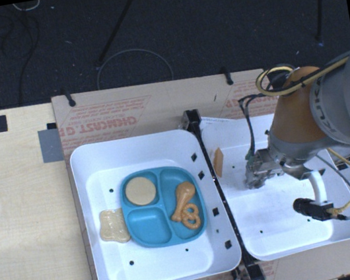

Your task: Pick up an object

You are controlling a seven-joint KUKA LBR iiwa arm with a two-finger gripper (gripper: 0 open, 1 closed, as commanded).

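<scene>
My gripper (256, 176) hangs low over the right bin (292, 236), near the middle of its floor. A small brown block (217, 160) leans against that bin's left wall, a short way left of the gripper and apart from it. In the left bin (111, 274) lies a blue divided tray (152, 230). It holds a round tan patty (140, 190), a drumstick (184, 198) and a pretzel (190, 216). A pale slice of toast (113, 226) lies just left of the tray.
The arm's wrist, with its orange band (295, 115) and looped cables (345, 193), covers the right bin's upper right part. A black divider (213, 183) runs between the bins. Cardboard (124, 115) lies under both bins.
</scene>
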